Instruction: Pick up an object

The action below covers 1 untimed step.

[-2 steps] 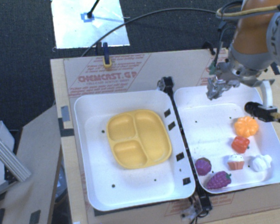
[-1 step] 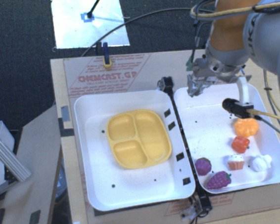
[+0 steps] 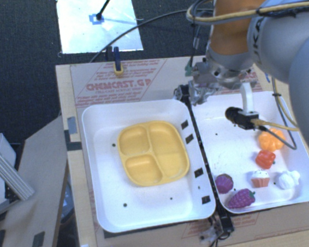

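Toy food lies in the right bin [image 3: 225, 140], gathered toward its near edge and right side. None of it is lifted yet, so any piece could serve as the pick. A knobbly purple berry [image 3: 240, 198] rests against the near wall, with a rounder purple fruit [image 3: 224, 183] just beside it. A small cupcake [image 3: 260, 178] with a pale top stands upright, next to a lumpy white piece [image 3: 288, 179]. Above these sit a glossy red piece [image 3: 265, 159] and a ridged orange one [image 3: 270, 140], close enough that they may touch. All look like hard moulded plastic, small and rounded, so probably prone to slipping or rolling.

The gripper [image 3: 191, 94] hangs over the far end of the seam between the bins, well apart from the toys. How wide it stands cannot be told from this angle.

The left bin [image 3: 107, 169] holds a smooth yellow plate [image 3: 153, 152] with three compartments, lying flat. Both bins rest on a brown printed sheet [image 3: 133, 76] over the bench.
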Motion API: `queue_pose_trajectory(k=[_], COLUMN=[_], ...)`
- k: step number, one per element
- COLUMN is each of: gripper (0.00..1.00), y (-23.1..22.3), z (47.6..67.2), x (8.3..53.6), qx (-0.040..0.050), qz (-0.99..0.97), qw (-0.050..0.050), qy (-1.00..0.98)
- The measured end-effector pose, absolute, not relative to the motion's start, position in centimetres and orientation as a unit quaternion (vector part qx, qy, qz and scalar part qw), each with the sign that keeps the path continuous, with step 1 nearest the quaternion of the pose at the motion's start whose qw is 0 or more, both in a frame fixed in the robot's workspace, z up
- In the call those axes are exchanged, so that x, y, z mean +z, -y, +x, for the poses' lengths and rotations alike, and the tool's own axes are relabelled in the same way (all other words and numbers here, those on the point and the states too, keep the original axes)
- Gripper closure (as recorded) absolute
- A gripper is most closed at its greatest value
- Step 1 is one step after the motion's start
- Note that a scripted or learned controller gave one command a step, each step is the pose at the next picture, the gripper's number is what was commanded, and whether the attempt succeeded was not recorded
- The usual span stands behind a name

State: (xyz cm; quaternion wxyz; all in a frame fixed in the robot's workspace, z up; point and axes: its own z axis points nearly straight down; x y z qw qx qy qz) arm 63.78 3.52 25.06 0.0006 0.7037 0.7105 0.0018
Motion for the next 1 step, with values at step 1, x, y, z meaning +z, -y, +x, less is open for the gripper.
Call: queue_pose_trajectory(k=[1], gripper=[1.00], y=[-8.54], z=[64.36], x=[23.22], qx=[0.0011], qz=[0.704], qw=[0.000], qy=[-0.710])
